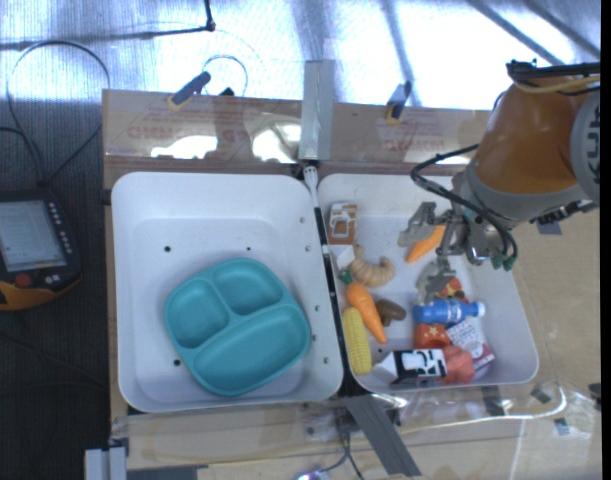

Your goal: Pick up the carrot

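A slim orange carrot [425, 244] lies slantwise between the fingers of my gripper [432, 240], in the upper middle of the right bin [520, 313]. The gripper is shut on it, and the grey fingers [418, 224] reach down from the orange-banded wrist at the right. The carrot seems to hang slightly above the bin floor. A second, shorter orange carrot-like piece [364, 305] with a green end lies on the floor at the bin's left side, apart from the gripper.
Beside that piece are a yellow corn cob [357, 339], a tan croissant-like item [372, 268] and a brown lump [390, 311]. A blue bottle [446, 313], a red packet [465, 356], a black-white box [417, 364] and a small carton [342, 220] share the bin. A teal divided plate [237, 324] sits in the left bin.
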You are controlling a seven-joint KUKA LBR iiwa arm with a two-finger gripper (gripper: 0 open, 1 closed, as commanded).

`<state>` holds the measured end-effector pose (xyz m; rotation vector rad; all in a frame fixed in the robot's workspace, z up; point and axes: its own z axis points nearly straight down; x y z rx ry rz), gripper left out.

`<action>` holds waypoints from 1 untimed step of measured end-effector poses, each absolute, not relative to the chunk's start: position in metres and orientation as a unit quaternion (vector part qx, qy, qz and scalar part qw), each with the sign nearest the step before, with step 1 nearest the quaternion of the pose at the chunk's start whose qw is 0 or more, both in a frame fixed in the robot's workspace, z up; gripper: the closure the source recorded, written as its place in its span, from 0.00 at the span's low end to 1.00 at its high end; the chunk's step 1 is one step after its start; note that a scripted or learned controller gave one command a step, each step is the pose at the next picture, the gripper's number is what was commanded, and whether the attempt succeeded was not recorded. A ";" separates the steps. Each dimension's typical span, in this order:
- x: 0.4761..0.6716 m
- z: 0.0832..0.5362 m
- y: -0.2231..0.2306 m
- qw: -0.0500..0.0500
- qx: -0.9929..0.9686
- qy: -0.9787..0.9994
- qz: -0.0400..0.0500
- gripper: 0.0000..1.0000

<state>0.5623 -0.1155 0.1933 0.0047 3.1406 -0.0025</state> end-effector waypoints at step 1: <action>0.538 0.095 -0.108 0.002 0.021 1.000 -0.001 0.00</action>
